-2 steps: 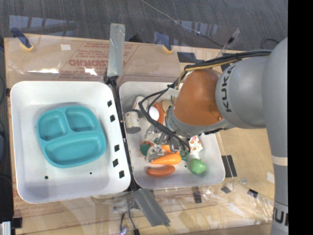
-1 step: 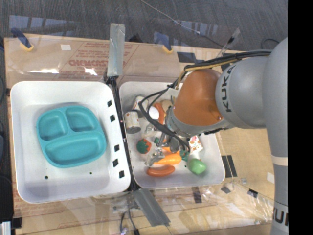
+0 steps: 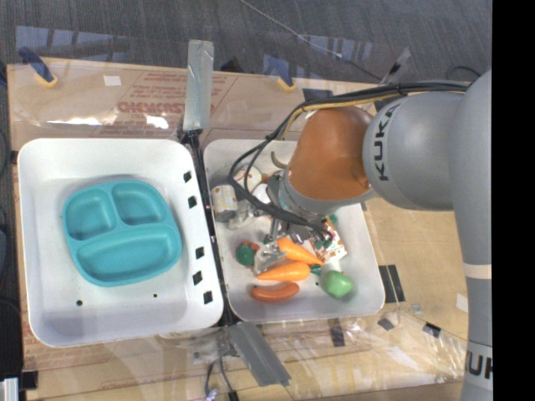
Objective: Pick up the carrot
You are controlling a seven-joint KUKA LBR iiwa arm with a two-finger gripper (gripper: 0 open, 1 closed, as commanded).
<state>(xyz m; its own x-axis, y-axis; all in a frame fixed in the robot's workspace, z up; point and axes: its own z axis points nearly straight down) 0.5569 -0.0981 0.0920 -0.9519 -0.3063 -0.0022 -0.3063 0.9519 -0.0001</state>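
Carrot (image 3: 286,271) lying in right bin (image 3: 368,295), just below gripper (image 3: 280,245), touching or nearly touching a second orange piece (image 3: 299,251) right at the jaws. Red sausage-shaped toy (image 3: 274,291) directly beneath carrot, green pear-like toy (image 3: 338,285) off to the far side, dark green item (image 3: 246,253) close on the near side. Jaw opening hidden under wrist; cannot tell how wide, nor whether anything held. Risks, as judged: pinching the wrong orange piece, or nudging carrot against the sausage so it rolls. Crowding likely cause. Teal plate (image 3: 122,232) well apart in left bin (image 3: 33,224).

teal tray (image 3: 123,230), orange carrot (image 3: 284,271), white bins (image 3: 50,161)
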